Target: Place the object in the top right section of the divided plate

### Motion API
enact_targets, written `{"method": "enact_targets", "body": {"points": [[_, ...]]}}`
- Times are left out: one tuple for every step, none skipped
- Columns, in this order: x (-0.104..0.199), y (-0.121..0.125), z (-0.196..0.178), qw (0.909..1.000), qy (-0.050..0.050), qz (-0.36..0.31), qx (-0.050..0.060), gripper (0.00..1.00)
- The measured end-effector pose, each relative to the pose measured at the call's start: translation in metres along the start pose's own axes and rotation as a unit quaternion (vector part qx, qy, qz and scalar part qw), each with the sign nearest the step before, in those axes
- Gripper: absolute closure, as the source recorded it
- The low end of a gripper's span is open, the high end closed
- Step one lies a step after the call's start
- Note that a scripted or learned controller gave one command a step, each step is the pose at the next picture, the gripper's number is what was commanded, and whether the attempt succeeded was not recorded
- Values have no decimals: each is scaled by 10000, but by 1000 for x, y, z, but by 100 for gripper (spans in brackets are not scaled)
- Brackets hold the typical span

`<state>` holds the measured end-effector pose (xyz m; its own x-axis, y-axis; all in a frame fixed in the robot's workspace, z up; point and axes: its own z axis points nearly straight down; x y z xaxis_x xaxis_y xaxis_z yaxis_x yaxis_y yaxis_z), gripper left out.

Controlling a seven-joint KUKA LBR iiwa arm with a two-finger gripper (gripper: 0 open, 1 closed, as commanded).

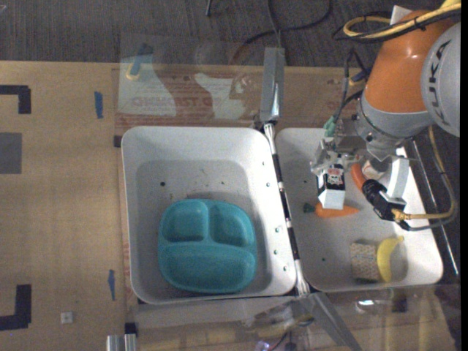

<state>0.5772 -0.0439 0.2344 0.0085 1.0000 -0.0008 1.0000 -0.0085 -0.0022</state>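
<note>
**Arm Poised Over the Right Bin, Plate Waiting in the Left**

In the camera view, the gripper [333, 168] is seen low over the right bin [431, 269], directly above a small white carton [331, 189] with a dark printed label. The carton is met at its top by the gripper, but whether it is gripped cannot be told; the state of the fingers is hidden by the wrist. An orange carrot [335, 211] lies just beside the carton's base, and a second orange piece [357, 174] is seen near the wrist. A yellow banana [387, 258] and a tan block [362, 260] rest near the bin's front.

The teal divided plate [208, 246] lies in the left bin [139, 196], well apart from the carton; its top right section [232, 227] holds nothing.

The carton is judged to be the likely object: light, fairly stiff, with smooth sides that could slip. Hold is best taken across its flat opposite faces, near the middle, so that it is neither tipped nor crushed.
</note>
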Motion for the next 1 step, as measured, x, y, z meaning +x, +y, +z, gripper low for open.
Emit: {"method": "enact_targets", "body": {"points": [[97,-28,31,9998,5,-192,2,100]]}}
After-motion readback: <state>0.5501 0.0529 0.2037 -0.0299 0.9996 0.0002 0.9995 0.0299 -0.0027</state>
